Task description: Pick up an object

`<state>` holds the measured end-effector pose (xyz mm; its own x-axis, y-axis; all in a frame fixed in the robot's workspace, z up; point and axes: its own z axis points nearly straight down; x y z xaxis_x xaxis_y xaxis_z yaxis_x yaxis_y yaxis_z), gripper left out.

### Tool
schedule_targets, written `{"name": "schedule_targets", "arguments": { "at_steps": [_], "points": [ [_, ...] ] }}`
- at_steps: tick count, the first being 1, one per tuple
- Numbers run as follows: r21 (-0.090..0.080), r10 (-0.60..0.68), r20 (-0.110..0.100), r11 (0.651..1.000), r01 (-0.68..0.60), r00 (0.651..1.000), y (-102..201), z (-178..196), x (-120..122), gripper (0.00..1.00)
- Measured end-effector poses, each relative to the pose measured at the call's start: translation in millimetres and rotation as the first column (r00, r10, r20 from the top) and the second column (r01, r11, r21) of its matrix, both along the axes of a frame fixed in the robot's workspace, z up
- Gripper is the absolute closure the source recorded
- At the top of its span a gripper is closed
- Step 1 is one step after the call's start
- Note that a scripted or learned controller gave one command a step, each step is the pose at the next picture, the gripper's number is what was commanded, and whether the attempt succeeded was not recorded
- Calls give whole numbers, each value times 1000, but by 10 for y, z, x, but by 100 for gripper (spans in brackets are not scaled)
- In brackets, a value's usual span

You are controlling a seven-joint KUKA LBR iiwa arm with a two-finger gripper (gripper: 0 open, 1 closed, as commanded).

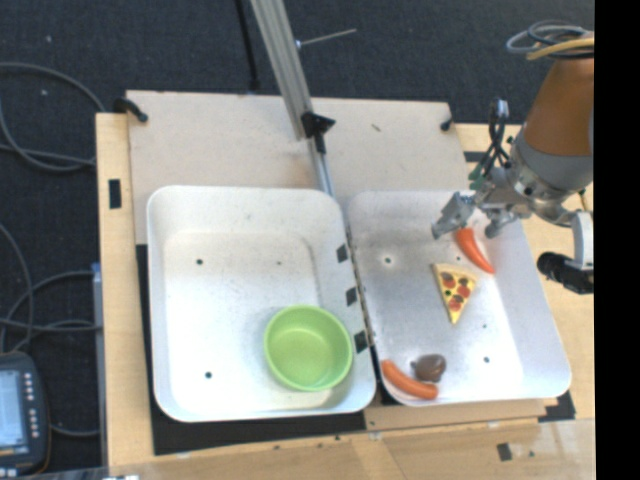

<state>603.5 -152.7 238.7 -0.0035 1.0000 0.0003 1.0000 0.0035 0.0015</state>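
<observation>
A: Quick rundown, L to R. What's in the left bin (200,228)?

B: One thing: a green bowl (308,346), upright, near the front-right corner, close to the wall shared w/ the other bin.

A: And the right bin (520,353)?

B: Four items. Front-left corner: an orange sausage (409,379) lying along the front rim, w/ a small brown lump (430,367) touching it just behind. Mid-bin, well apart from those: a pizza slice (455,290), tip pointing toward the front. Back-right: an orange carrot-like piece (474,249), slanted, just behind the pizza slice.

A: Gripper?

B: Gripper (468,220) is over the right bin's back-right part, arm coming in from the right. Fingers look spread, one either side of the carrot piece's upper end. Can't tell if they touch it; it seems to lie on the bin floor.

A: Anything else?

B: A metal post (285,58) slants up from between the bins at the back.
</observation>
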Motion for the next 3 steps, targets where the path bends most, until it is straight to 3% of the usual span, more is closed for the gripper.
{"name": "schedule_targets", "arguments": {
  "at_steps": [1, 3],
  "points": [
    [0, 0, 0, 1000, 0, 1000, 1, 0, 0, 0],
    [-3, -5, -4, 1000, 5, 1000, -88, -1248, -35, 0]
  ]
}}
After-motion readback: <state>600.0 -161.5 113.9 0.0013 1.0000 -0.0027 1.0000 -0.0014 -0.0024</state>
